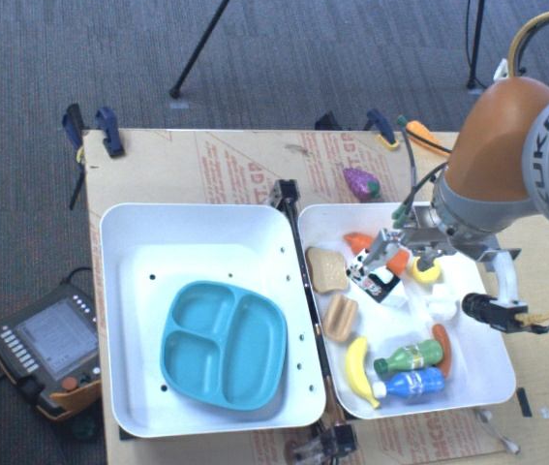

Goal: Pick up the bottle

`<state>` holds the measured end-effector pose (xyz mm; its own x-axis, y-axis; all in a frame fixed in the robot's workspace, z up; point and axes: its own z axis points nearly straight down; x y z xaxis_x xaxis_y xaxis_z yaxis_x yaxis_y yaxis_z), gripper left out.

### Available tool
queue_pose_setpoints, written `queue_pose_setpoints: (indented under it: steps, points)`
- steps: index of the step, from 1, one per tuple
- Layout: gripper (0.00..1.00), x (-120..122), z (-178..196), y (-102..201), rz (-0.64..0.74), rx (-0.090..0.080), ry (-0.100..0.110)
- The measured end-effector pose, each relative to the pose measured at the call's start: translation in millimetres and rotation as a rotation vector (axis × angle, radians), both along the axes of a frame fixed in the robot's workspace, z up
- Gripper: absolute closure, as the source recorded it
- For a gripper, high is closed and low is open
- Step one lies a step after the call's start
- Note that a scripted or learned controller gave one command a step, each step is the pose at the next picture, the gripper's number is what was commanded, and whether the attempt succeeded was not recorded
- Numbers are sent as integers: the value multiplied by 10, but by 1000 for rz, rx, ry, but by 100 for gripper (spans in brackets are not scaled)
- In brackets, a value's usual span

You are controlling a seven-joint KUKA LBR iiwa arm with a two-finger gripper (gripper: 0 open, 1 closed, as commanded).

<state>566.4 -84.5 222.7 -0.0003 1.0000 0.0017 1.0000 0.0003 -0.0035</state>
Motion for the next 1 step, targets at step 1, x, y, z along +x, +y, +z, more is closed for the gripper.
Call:
queue_pose_setpoints:
  steps: [1]
  points:
    - [100,4,97,1,-1,1,1]
